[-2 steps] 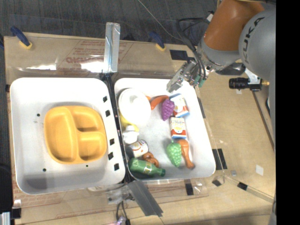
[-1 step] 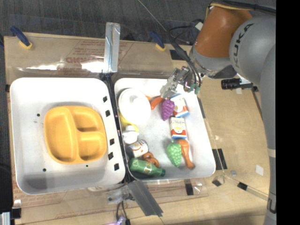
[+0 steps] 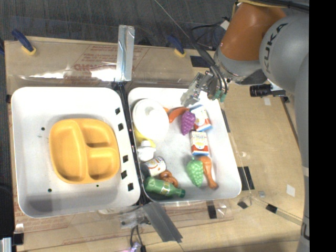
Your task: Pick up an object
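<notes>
Gripper (image 3: 201, 90) hangs over the back edge of the right bin (image 3: 231, 156), fingers apart, nothing between them. Pick not yet made, by my read: every item lies in the bin. Nearest candidates just below it: purple grapes (image 3: 188, 121), orange carrot (image 3: 176, 113), small carton (image 3: 201, 117). White bowl (image 3: 150, 117) sits at the back-left corner, green bottle (image 3: 164, 188) at the front edge, green grapes (image 3: 195, 172) near the front-right. Left bin (image 3: 26, 114) holds a yellow divided tray (image 3: 84, 150). Arm shows "KUKA" lettering; carton print unreadable.
</notes>
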{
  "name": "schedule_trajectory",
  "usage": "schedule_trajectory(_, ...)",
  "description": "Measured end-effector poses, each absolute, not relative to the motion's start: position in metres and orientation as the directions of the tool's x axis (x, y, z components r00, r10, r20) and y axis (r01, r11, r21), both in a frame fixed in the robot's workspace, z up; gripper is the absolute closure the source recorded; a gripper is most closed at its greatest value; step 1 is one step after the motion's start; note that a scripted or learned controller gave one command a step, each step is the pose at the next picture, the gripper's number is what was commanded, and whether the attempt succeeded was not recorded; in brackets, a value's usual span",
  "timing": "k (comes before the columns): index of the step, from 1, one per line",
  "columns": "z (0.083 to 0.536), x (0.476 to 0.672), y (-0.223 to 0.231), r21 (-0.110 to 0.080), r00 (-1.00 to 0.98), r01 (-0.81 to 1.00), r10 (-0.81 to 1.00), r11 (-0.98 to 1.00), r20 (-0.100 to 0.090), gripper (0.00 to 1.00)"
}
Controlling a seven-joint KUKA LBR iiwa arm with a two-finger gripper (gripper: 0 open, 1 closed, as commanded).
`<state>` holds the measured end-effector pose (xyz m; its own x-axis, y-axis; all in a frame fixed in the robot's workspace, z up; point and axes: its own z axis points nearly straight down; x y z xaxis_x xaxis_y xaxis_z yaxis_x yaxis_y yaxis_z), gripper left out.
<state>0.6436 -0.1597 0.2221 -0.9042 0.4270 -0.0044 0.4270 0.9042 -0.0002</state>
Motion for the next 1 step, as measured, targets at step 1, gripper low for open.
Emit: schedule_trajectory(1, 0.2021, 0.6482, -0.1513, 0.0, -0.967, 0.255, 0.255, 0.967, 0.0, 1.0)
